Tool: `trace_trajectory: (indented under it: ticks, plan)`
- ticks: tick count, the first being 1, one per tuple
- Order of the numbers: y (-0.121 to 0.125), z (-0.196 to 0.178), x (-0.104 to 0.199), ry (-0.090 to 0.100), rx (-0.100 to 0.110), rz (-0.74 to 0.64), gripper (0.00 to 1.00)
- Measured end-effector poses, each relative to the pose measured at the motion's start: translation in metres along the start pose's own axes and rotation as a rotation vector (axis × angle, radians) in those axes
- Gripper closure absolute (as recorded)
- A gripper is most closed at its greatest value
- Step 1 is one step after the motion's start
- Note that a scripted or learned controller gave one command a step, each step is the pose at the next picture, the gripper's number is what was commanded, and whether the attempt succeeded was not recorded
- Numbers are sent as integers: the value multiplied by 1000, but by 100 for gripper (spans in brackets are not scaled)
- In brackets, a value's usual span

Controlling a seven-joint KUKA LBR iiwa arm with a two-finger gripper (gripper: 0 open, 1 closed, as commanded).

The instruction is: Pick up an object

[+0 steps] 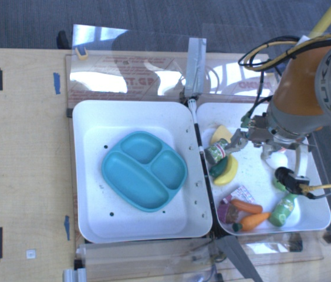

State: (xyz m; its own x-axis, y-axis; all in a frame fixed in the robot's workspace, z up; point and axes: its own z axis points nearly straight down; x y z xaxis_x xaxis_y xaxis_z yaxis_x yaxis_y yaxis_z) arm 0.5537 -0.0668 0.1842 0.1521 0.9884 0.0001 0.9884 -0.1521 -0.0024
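Nearest my camera, along the right white bin's (318, 219) front edge, lie an orange toy carrot (254, 221) and a green plastic bottle (281, 211), with a purple-and-white packet (234, 201) just behind the carrot. Further back I see a yellow banana-shaped toy (229, 170) against the bin's left wall. My grey arm with its orange band (299, 90) reaches in from the right, and the gripper (227, 148) sits over that left side with a small green-labelled can (216, 152) at its tip; I cannot tell how the tool stands. A turquoise divided plate (144, 170) rests in the left white bin (89, 128).
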Motion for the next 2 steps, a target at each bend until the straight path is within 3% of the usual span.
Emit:
trace_trajectory:
  ticks: [1,2]
  plan:
    - [0,0,0,0,0,0,0]
    - [6,84,-27,-1,4,-51,0]
